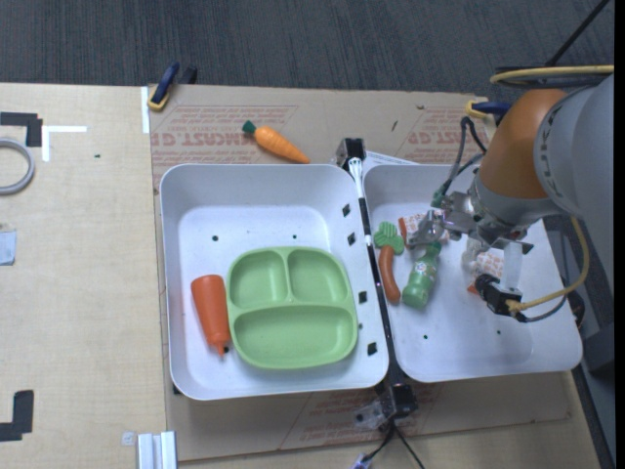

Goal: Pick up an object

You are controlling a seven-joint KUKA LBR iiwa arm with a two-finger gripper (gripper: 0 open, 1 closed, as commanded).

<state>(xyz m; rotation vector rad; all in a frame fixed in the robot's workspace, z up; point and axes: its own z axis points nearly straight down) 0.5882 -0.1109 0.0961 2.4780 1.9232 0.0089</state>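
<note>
Dark grey carpet (293, 18) behind tan cardboard-covered bench (78, 311), w/ black tape marks.

The arm (571, 154) runs off the right edge, and its wrist hides part of the right bin (488, 355). A pale object (485, 260) under the wrist is mostly covered. Whether the gripper (427, 231) grips anything is unclear; the small items around it blur together

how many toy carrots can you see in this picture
3. One carrot lies on the cardboard behind the left bin. A second lies in that bin, left of the green plate. A third is in the right bin. The arm may hide others.
</note>
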